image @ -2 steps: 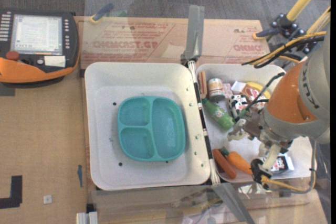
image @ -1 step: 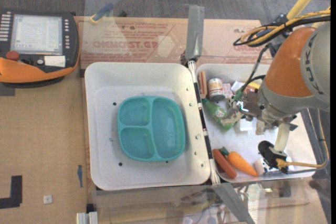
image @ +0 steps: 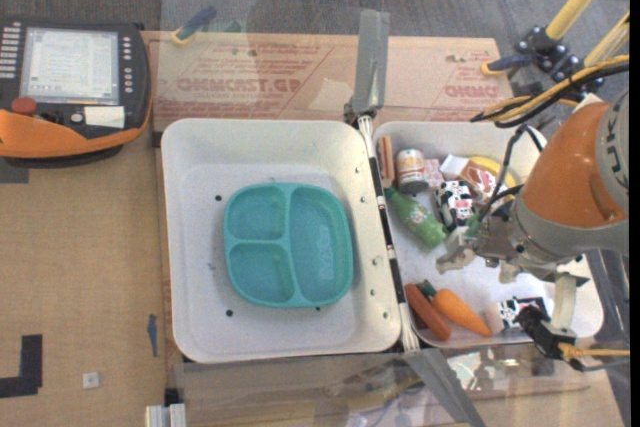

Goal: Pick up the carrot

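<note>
One carrot, two bins

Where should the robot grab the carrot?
Best around the middle of the carrot, from straight above. It lies flat in the right bin, slanting toward the near wall, with a red sausage-like toy close against one side, so squeeze across its narrow width.

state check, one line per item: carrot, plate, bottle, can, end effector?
carrot: lying flat in the right bin, near its front edge, not gripped
teal divided plate: upright in the left bin
green bottle: lying on its side
can: standing upright
end effector: hovering above the bin's middle, apart from the carrot
</note>
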